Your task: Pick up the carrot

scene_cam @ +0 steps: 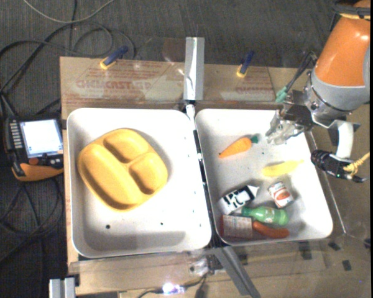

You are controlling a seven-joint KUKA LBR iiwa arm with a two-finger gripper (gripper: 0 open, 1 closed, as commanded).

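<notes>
- I see the carrot (238, 146) lying in the right bin (317, 228).
- My tool (280, 132) hovers just right of it; finger state: cannot tell.

The arm (347, 48) is cut off by the top and right edges. The green bottle (267, 215) covers part of the red sausage (272, 231). The can (281, 195) label is too small to read.

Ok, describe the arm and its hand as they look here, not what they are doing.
The arm has a rounded orange shell above a grey wrist section. A thin green-tipped cable runs along its left side. The hand is small, metallic grey and pale. A white fitting and black cabling with a yellow lead hang below the wrist.
</notes>
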